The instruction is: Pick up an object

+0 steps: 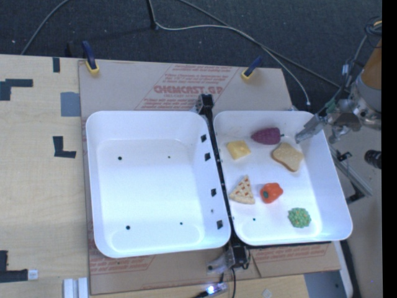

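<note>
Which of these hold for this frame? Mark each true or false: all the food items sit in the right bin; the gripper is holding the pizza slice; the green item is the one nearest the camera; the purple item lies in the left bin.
1. All the food items sit in the right bin. True.
2. The gripper is holding the pizza slice. False: the gripper is at the bin's far right rim, near the bread slice, and the pizza slice lies apart on the bin floor.
3. The green broccoli-like piece is nearest the camera. True.
4. The purple item lies in the left bin. False: it is in the right bin, beside the yellow block.
</note>
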